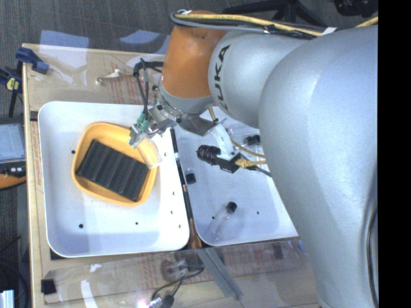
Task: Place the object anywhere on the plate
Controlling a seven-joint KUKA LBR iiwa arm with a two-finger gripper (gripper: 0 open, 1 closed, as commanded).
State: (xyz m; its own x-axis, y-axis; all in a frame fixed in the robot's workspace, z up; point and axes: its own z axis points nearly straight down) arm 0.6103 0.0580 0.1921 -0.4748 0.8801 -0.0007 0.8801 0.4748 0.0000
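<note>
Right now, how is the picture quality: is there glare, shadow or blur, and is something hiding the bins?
Camera view: light is even and soft; a faint shadow lies on the left bin floor below the yellow plate; a small glare spot on the clear strip at the bottom edge; the big grey arm, close to the lens, looks slightly soft and covers much of the right bin; the dark ridged object is sharp.

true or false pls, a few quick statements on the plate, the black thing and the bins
1. The yellow plate lies in the left bin. True.
2. The black ridged object rests on the plate. True.
3. The plate is round and blue. False: it is yellow with rounded corners.
4. The black ridged object lies in the right bin. False: it is on the plate in the left bin.
5. A small clear bottle with a dark cap lies in the right bin. True.
</note>
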